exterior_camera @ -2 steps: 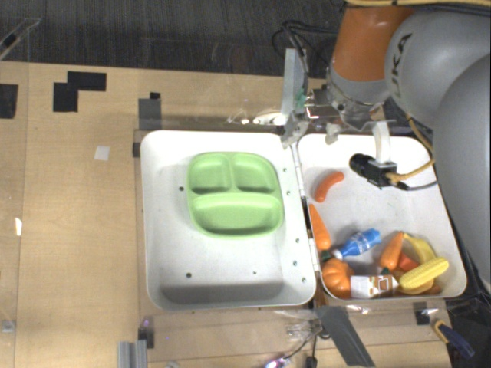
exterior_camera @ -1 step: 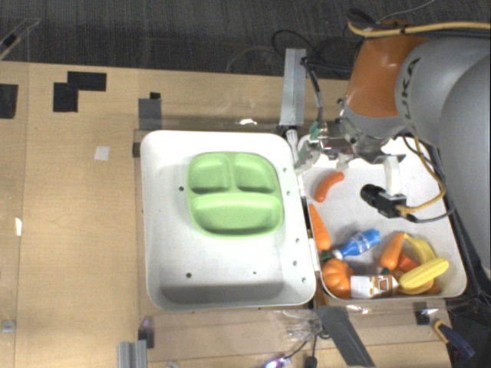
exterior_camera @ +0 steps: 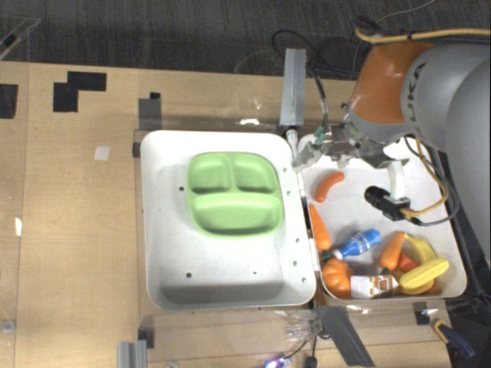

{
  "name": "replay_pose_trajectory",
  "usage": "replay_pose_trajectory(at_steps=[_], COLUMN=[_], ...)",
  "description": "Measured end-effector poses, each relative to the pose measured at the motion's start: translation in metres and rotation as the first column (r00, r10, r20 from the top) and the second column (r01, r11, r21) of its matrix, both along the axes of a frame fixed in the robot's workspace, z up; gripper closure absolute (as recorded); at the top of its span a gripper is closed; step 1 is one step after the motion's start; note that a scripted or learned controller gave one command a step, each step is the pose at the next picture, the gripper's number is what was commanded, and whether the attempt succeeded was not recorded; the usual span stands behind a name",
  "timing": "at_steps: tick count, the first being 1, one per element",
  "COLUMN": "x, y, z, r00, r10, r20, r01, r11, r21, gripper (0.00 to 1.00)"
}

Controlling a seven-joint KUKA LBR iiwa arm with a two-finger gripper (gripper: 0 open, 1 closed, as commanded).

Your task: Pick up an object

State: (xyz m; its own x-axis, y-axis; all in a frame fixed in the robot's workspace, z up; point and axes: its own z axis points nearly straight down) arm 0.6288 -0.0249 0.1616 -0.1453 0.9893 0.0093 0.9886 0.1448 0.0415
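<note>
Two white bins sit side by side on the desk (exterior_camera: 69,228). The left bin (exterior_camera: 165,267) holds a green plate (exterior_camera: 234,192) with three parts. The right bin (exterior_camera: 453,278) holds the toy food.

The hand (exterior_camera: 330,146) is at the top left corner of the right bin, and I cannot tell if it is wide or narrow. Nothing can be seen in it.

Just below the hand lies a small red-orange sausage (exterior_camera: 329,185). Further below is a carrot (exterior_camera: 320,228) by the bin wall. Under that are an orange pumpkin (exterior_camera: 335,275), a blue and white bottle (exterior_camera: 359,244), a brown and white bottle (exterior_camera: 374,286), another carrot (exterior_camera: 390,251) and a yellow banana (exterior_camera: 424,273). The words on the labels are too small to read.
</note>
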Motion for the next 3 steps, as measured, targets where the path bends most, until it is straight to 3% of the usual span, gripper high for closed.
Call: replay_pose_trajectory(at_steps=[1,2,3], x=[-0.001,-0.002,-0.005], y=[-0.004,-0.006,-0.052], z=[-0.005,-0.007,0.023], r00=[1.000,1.000,0.999], r10=[0.026,-0.026,-0.035], r20=[0.012,0.010,-0.036], r01=[-0.026,0.026,0.035], r11=[1.000,1.000,0.999], r21=[0.007,0.017,-0.015], gripper=[0.00,0.00,0.00])
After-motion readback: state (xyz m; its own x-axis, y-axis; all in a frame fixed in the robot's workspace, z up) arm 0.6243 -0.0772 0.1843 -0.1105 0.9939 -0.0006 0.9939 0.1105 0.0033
